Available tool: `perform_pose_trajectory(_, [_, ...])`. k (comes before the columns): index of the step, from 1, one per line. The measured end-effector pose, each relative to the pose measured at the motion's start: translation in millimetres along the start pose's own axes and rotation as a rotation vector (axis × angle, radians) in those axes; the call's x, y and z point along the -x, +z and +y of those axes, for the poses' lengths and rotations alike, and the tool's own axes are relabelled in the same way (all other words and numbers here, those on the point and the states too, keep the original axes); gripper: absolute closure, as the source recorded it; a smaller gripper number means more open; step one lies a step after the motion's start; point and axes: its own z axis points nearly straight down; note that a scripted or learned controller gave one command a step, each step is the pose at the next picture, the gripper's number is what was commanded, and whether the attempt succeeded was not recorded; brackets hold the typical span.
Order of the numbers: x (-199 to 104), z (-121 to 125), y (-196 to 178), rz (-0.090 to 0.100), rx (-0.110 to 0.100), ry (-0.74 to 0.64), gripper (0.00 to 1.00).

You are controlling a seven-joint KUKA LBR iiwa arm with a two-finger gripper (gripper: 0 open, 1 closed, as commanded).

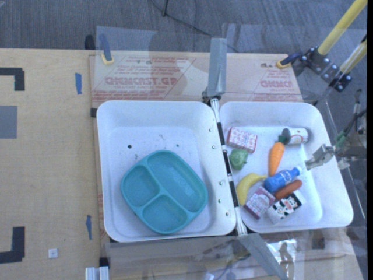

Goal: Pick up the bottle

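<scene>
A light wooden bench (46, 174) carries two shallow white bins side by side. The left bin (111, 121) holds a teal divided plastic plate (164, 191) near its front edge. The right bin (317, 118) crowds toy foods together. The blue plastic bottle with a white cap (282, 178) lies tilted near that bin's centre, touching an orange toy carrot (275, 156) and a yellow toy banana (247, 185), so a clean grasp looks awkward. The grey two-finger gripper (319, 156) hangs at the right edge, just beside the cap; whether it is spread cannot be told.

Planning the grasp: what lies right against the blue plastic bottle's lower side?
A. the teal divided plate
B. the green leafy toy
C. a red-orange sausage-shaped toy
C: the red-orange sausage-shaped toy lies alongside the blue plastic bottle in the right white bin.
</scene>
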Motion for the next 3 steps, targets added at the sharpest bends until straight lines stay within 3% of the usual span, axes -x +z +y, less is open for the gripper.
perform_pose_trajectory(1, [-10.3, 29.0, -1.1, -0.002, 0.003, 0.144, 0.0])
perform_pose_trajectory(2, [-40.9, 30.0, 138.4, -0.003, 0.012, -0.029, 0.0])
perform_pose_trajectory(3, [-36.6, 31.0, 131.0, -0.007, 0.015, -0.022, 1.0])
